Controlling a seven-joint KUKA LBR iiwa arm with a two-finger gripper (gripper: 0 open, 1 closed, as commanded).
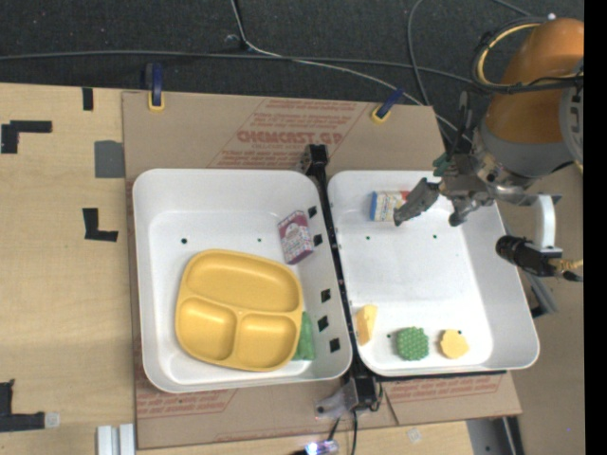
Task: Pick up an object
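White plastic bins sat side by side. Over the right bin (474, 282), the gripper (434, 209) hovered with fingers spread apart and nothing between them. A small blue-and-white packet (384, 206) lay just beside its left finger. Near the front wall lay a yellow wedge (365, 323), a green bumpy ball (411, 343) and a yellow disc (454, 344). The left bin (156, 254) held a yellow divided tray (239, 308) and a purple packet (296, 236).

Cardboard sheet (190, 136) on desk (57, 254); black cable (285, 55) beyond cardboard's far edge; two clamps (155, 98) on that edge.
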